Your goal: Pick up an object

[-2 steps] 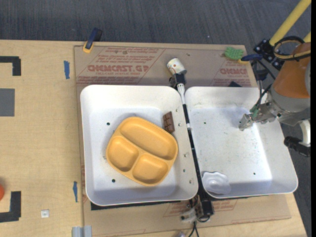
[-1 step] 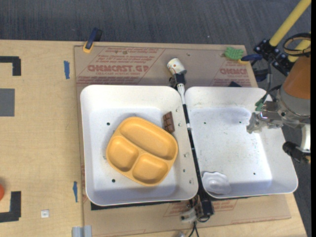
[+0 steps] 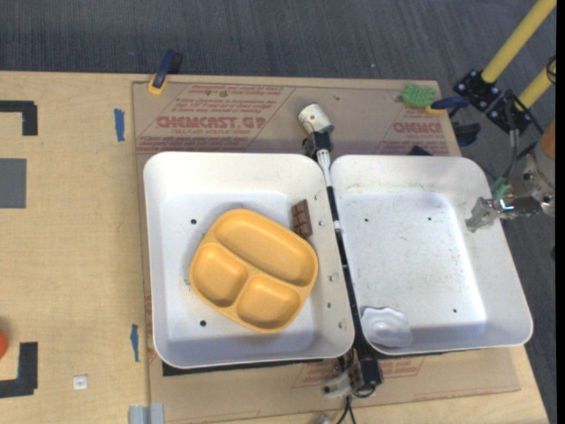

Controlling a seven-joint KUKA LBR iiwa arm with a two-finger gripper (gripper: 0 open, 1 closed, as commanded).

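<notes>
We see yellow divided tray (image 3: 254,268) w/ brown block (image 3: 301,218) in left bin (image 3: 168,237); clear lid (image 3: 386,326) in right bin (image 3: 494,307); claw (image 3: 503,203) at right rim, state unclear.

Red object (image 3: 3,344) cut by left edge

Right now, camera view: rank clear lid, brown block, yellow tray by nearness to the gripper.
From the gripper at the right bin's right edge:
1. Clear lid, right bin's near-left corner.
2. Brown block, left bin, by the divider.
3. Yellow tray, left bin's middle.
</notes>
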